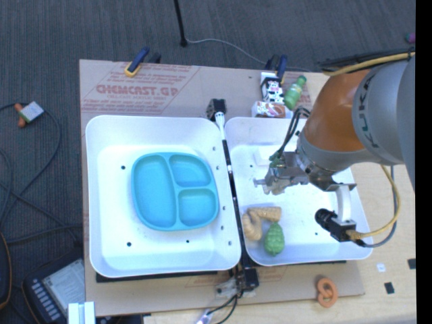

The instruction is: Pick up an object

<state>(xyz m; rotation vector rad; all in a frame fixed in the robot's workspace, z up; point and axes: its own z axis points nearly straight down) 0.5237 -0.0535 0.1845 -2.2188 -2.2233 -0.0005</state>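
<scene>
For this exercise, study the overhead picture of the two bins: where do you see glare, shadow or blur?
Camera view: even, bright light; the right bin floor looks washed out near the gripper; soft shadows lie under the blue divided plate in the left bin and beside the green toy; the gripper itself looks slightly blurred; the orange band shows a mild sheen.

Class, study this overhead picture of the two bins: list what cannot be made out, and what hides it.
- Gripper: blurred and dark in the camera view; its state cannot be told.
- Right bin: the arm's orange band hides its upper right floor.
- Printed items behind the bins: too small to read.
</scene>
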